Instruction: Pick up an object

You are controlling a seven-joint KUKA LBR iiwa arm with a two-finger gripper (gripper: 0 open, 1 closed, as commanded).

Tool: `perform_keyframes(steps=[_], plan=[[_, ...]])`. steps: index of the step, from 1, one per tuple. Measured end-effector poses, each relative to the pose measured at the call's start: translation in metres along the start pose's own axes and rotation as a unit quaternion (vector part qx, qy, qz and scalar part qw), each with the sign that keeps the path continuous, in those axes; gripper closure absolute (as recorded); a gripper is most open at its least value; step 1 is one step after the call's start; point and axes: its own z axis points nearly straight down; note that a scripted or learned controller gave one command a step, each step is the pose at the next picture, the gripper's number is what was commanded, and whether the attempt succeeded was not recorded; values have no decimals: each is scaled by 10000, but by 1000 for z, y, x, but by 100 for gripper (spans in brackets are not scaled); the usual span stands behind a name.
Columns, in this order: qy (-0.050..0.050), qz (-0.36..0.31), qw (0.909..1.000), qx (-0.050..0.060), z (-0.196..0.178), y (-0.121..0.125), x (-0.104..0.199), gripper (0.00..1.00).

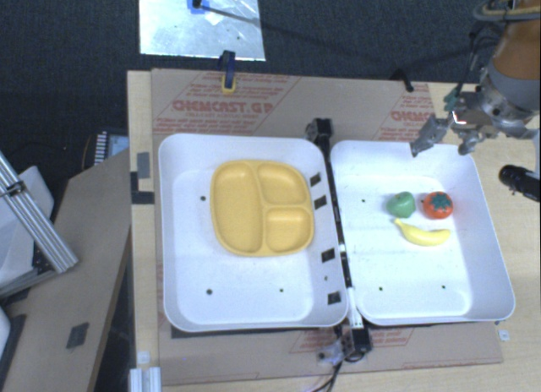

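Two shallow white bins sit side by side on the bench, the left bin [182, 297] and the right bin [482, 297], meeting along a dark hinge-like strip at the middle.

Seen from the overhead camera, the left bin holds a yellow divided tray [260, 207], lying flat near its centre, with one large section toward 9 o'clock and two smaller ones toward 3 o'clock.

Three small objects cluster in the right bin, toward 2 o'clock of its centre. A green round fruit [402, 204] sits just beside an orange-red tomato-like piece [437, 204], which lies at 3 o'clock of it; they look close enough to touch, though the view is too coarse to be sure. A yellow banana [423, 234] lies on its side at 6 o'clock of the pair, just below them.

At 12 o'clock of that cluster, over the far rim of the right bin, hangs the gripper [441, 141]. Its two fingers [425, 138] are spread apart with nothing between them, well clear of the fruit. The grey arm [511, 86] reaches in from 3 o'clock.
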Motion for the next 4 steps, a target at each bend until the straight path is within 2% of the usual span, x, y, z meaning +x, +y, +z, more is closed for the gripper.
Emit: perform_keyframes(steps=[1, 2, 3, 4], plan=[[2, 13, 10000, 16, 46, -2, -8, 0], [5, 12, 10000, 22, 108, -4, -8, 0], [5, 4, 10000, 15, 151, -2, -3, 0], [-3, 11, 10000, -17, 137, -1, -4, 100]])
